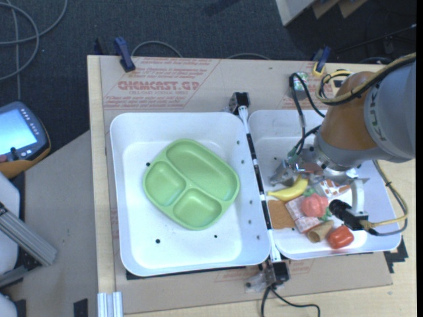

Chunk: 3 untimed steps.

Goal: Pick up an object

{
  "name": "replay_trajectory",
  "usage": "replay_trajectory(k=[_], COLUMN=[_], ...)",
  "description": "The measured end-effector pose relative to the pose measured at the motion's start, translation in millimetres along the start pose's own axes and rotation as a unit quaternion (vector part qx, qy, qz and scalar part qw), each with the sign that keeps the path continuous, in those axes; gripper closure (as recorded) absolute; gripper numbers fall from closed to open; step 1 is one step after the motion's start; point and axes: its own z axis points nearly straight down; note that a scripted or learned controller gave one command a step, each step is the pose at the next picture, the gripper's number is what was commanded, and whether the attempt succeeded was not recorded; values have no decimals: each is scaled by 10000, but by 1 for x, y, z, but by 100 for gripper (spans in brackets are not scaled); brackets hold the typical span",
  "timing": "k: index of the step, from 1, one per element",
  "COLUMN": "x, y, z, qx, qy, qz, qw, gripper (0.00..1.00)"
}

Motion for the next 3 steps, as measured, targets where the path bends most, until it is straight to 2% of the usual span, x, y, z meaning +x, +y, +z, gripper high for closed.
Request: replay_trajectory(k=[1, 2, 3], x=[-23, -21, 47], y=[-29, -27, 3], z=[0, -11, -107], qx=[-5, -31, -87], qy=[-3, -8, -6], qz=[11, 4, -46], qw=[10000, 10000, 10000], gripper=[0, 100, 100])
